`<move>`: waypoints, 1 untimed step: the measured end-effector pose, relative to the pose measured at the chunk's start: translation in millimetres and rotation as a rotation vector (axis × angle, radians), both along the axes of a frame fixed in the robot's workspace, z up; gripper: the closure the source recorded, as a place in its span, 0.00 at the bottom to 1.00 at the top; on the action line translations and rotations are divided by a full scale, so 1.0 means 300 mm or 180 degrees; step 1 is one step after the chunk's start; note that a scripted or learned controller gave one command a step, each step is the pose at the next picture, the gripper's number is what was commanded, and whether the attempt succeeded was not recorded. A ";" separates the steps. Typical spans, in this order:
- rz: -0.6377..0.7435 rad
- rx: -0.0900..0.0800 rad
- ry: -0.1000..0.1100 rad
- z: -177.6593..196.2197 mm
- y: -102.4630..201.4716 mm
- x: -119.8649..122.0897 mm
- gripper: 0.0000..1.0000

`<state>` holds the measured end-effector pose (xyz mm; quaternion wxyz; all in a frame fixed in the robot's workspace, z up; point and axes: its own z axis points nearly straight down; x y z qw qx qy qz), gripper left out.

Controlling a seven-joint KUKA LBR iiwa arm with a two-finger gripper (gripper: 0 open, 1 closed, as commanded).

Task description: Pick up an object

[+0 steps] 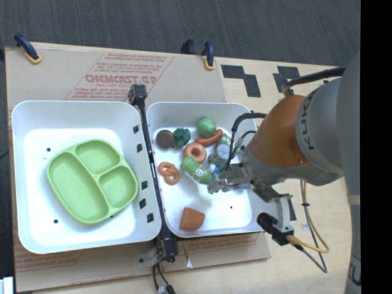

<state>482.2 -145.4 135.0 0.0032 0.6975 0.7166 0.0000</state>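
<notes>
My gripper (215, 182) reaches down into the right bin (242, 216), at the edge of a cluster of toy food. Just left of it lies a green and white bottle-like object (195, 171), touching or nearly touching the gripper tip. Around it sit a pink ring (195, 151), an orange sausage (210, 139), a green ball (206, 126), a dark green piece (181, 136), a brown ball (165, 139), an orange pretzel (169, 173) and a toast-coloured wedge (192, 218). The orange wrist band (278, 139) hides the bin's right side.
The left bin (30, 127) holds a light green divided plate (92, 180). A black clamp bar (147, 164) runs between the bins. Cardboard (122, 78) lies behind them, with blue clamps at its back edge. A yellow cable (309, 237) trails at the right.
</notes>
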 end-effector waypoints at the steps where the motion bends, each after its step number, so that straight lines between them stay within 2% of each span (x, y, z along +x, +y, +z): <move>1: 0.0017 -0.0004 -0.0004 0.034 0.000 0.004 1.00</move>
